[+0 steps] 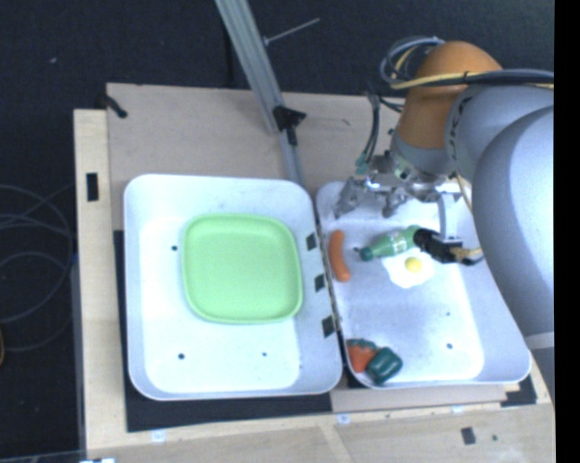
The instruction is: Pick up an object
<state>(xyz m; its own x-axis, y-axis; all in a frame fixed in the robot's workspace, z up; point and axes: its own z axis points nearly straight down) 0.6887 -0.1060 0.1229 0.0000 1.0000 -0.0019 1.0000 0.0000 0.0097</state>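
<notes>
Jaws: we are seeing the gripper (374,197) hanging over the far edge of the right bin (463,350), its two fingers spread apart and nothing lying between them.
Arm: we are watching it reach in from the right, the orange band sitting just above the wrist.
Nearest things: we are finding a green bottle (390,244) lying on its side just below the gripper, a fried-egg toy (409,270) touching it, and an orange sausage (339,256) by the bin's left wall.
Further things: we are noting a small dark green item (384,363) and an orange-red piece (361,354) sitting together in the near left corner.
Left bin: we are seeing a green plate (241,266) lying flat in the left bin (154,258).
Progress: we are judging the pick as not yet made; choosing a target, descending, closing and lifting are all remaining.
</notes>
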